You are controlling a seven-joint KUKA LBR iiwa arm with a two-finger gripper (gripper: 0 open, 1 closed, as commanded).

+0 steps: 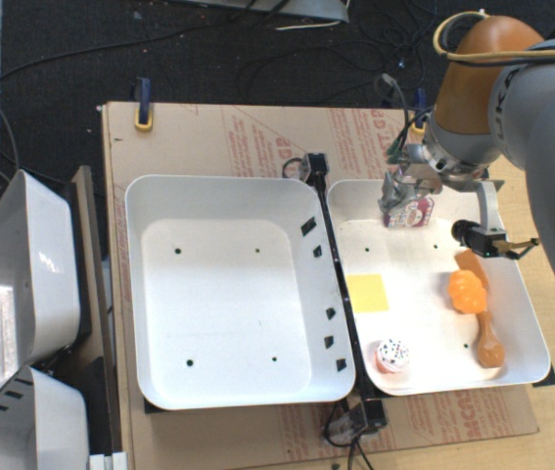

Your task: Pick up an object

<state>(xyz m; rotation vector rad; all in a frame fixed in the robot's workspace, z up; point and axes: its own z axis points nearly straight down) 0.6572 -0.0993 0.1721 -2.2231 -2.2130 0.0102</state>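
My fingers [404, 201] pinch a small pink-and-white box [409, 211] at the right bin's [527, 292] far edge, lift not yet clear.

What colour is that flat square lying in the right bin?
Yellow: the flat square shows plainly in the camera view.
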